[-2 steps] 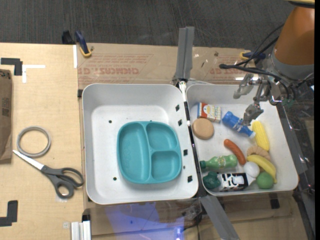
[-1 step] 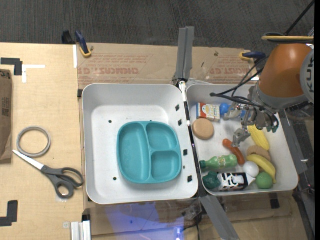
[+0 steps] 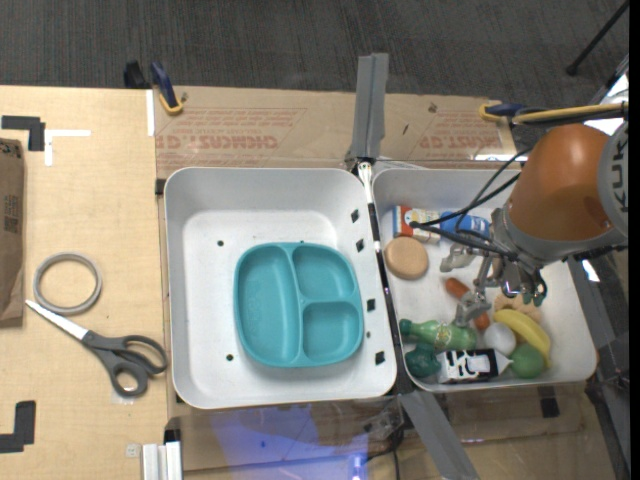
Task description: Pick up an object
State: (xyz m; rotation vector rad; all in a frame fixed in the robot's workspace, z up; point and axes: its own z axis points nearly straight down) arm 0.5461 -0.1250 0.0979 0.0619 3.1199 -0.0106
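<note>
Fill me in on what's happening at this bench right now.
A grey KUKA arm with an orange band reaches in from the right, its tool hanging low over the right bin. That bin holds a jumble: a banana, a tan round piece, a green bottle and other small items. Nothing is visibly lifted yet. The left bin holds a teal divided plate. Scissors and a tape roll lie on the bench to the left.

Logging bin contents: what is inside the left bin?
The left bin holds one teal divided plate, its three compartments bare. Whatever lies under the plate is covered.
</note>
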